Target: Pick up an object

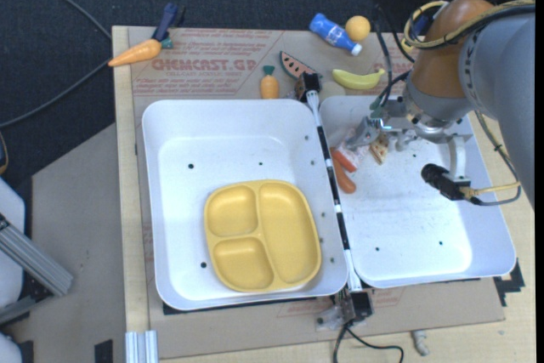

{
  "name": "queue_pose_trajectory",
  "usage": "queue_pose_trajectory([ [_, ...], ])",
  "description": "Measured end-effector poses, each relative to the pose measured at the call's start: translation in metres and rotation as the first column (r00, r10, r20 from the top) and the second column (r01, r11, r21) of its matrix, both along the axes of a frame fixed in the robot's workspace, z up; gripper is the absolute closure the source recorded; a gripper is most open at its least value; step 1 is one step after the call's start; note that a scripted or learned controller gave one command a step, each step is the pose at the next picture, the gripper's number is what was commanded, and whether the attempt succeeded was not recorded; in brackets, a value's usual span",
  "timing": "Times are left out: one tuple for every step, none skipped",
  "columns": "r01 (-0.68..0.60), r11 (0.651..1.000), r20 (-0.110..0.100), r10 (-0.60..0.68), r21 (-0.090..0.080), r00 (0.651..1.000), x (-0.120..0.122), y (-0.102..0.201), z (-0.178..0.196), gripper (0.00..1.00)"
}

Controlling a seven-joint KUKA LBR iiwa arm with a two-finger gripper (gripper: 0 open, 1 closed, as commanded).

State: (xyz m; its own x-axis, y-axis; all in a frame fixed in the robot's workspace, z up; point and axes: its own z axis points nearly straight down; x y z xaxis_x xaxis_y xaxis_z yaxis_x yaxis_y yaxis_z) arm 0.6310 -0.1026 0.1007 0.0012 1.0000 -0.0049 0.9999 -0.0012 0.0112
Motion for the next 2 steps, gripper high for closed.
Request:
queue_pose_trajectory([
  [-0.002,1.0,0.002,0.002,0.001,1.0,0.0389,-0.0175,-0.0109,0.0],
  [-0.003,1.0,-0.002,0.003,0.001,1.0,0.0377,-0.0164,-0.0033,1.0],
])
